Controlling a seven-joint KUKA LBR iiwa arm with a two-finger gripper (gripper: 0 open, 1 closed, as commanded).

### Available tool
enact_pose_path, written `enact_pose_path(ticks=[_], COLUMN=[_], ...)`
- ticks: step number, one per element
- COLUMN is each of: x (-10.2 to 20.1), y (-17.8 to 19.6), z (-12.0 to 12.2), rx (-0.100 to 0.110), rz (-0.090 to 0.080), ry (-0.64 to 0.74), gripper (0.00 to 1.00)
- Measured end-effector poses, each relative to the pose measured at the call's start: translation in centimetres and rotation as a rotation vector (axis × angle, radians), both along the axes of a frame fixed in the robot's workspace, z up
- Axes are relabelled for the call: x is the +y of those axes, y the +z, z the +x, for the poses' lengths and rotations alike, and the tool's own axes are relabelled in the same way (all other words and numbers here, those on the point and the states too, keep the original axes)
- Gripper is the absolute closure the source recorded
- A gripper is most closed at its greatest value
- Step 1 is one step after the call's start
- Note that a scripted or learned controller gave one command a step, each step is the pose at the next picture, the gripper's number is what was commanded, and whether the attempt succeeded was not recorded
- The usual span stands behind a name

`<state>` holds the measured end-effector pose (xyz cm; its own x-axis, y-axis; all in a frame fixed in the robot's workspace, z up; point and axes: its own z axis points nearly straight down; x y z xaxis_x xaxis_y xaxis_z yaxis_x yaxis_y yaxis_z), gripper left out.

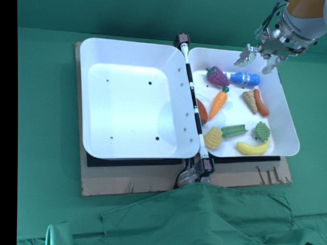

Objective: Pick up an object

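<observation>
The right bin [286,117] holds several toy foods: purple grapes [218,77], a blue bottle [244,78], a carrot [218,103], a waffle cone [249,101], a sausage [261,102], a red piece [202,111] by the divider, a pineapple [213,138], a green pod [234,130], a green bumpy piece [262,131] and a banana [252,148]. My gripper [258,59] hangs above the bin's far edge, just beyond the blue bottle. Its fingers are spread open with nothing between them.
The left bin [102,60] sits beside the right one, joined by a black and white divider rail [190,86]. Both bins rest on cardboard [127,185] over a green table. Crumpled green cloth [204,218] lies at the front.
</observation>
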<state>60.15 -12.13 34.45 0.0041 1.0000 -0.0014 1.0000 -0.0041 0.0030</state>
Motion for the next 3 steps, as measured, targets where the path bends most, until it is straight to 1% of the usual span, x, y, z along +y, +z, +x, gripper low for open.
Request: enact_pose_path(ticks=[1, 2, 3], x=[-0.1, -5.1, -6.7], y=[1.3, -4.4, -12.1], z=[0.1, -6.5, -5.5], rx=[-0.007, 0.008, 0.008], rz=[-0.002, 0.0, 0.001], ry=[-0.003, -0.007, -0.002], gripper=[1.0, 1.0, 1.0])
